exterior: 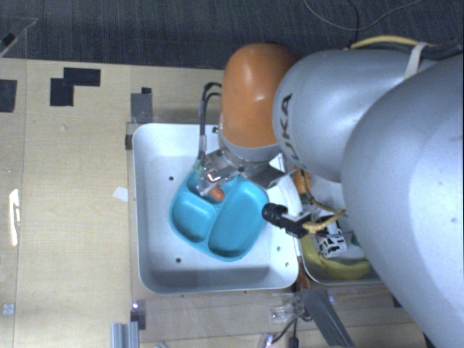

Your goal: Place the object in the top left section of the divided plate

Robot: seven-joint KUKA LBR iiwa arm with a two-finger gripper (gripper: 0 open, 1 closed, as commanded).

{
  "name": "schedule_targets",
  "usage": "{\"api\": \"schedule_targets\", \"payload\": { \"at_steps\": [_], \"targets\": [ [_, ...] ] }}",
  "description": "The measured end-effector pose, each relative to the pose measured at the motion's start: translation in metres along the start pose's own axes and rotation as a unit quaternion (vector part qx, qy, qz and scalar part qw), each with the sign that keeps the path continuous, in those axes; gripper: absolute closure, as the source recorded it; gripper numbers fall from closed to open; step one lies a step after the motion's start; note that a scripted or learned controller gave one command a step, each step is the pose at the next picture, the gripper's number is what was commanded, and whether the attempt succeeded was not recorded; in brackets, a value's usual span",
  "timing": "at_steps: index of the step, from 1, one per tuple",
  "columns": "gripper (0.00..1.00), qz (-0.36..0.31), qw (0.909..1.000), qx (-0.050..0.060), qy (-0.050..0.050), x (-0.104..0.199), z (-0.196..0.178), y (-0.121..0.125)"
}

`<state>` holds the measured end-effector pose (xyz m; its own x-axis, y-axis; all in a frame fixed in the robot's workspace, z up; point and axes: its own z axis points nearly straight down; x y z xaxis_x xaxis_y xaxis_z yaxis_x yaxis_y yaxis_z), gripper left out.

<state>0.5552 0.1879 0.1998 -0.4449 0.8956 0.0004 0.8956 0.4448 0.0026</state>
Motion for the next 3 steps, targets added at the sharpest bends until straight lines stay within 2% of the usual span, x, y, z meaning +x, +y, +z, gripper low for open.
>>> {"api": "schedule_targets", "payload": {
  "at_steps": [1, 2, 3],
  "targets": [
    [1.00, -0.002, 1.0000, -0.002, 0.000, 0.000, -0.010, 0.001],
    [0.00, -0.002, 1.0000, -0.001, 0.000, 0.000, -0.010, 0.001],
    [0.00, -0.083, 0.9964, -0.018, -0.003, 0.021, 0.082, -0.043]
  ]
}}
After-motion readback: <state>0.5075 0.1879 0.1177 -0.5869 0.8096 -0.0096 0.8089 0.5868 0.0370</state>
